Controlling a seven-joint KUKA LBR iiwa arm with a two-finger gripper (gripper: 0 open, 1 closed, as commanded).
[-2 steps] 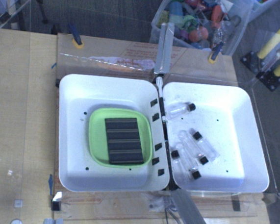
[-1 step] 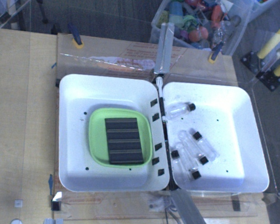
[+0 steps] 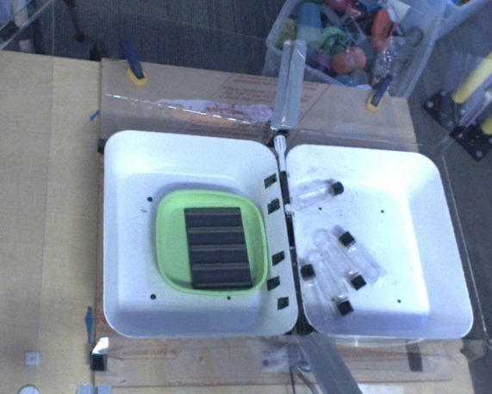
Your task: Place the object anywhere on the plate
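Note:
A light green plate sits in the left white bin. A dark ribbed rectangular object lies flat on the plate, covering most of its middle. In the right white bin lie several clear small bottles with black caps: one near the back left and a cluster in the middle.
A metal divider post stands behind the seam between the bins. A clear box of colourful items sits at the back. Black clips line the seam. The wooden bench extends to the left.

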